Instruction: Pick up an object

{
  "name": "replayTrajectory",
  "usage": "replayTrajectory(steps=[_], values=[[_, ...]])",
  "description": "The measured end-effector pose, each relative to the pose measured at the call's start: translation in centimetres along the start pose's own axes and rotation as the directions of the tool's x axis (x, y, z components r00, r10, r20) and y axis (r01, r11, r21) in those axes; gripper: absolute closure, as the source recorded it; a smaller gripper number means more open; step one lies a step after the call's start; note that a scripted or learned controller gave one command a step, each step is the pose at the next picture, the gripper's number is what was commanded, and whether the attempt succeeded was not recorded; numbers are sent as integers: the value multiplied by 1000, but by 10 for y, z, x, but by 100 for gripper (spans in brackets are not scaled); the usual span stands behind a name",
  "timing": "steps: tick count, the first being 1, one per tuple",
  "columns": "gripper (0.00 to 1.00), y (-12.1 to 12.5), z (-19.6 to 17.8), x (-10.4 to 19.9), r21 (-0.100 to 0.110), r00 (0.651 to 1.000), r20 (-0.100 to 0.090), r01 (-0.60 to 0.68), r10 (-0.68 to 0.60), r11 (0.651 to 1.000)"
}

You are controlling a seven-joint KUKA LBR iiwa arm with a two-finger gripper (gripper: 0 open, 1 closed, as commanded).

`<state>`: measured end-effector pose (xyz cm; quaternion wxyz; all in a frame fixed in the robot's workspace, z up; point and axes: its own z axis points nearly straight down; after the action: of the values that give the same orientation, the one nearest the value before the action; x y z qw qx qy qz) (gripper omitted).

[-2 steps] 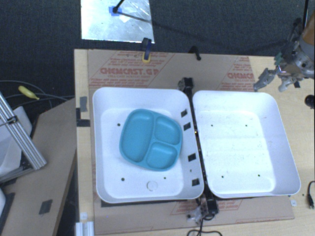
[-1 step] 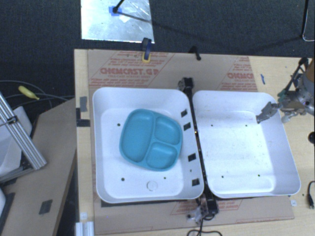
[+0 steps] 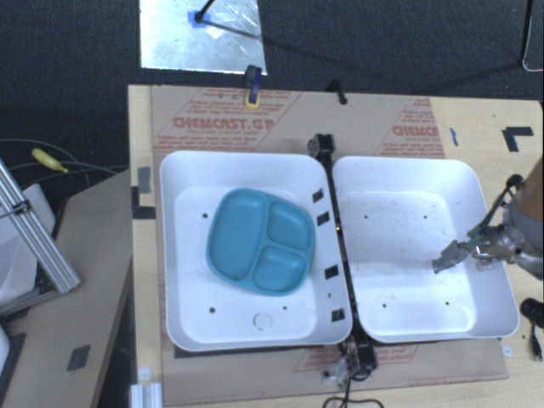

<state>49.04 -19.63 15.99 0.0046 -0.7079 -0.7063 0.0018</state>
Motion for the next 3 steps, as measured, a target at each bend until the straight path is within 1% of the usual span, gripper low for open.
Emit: replayTrajectory(steps=[1, 2, 3], values=[[0, -3, 79, -11, -11, 1000, 6, 1, -1, 1000], [0, 98, 74, 71, -19, 1000, 1, 17, -17, 1000], [0, 42, -29, 172, -14, 1000, 0, 14, -14, 1000]])
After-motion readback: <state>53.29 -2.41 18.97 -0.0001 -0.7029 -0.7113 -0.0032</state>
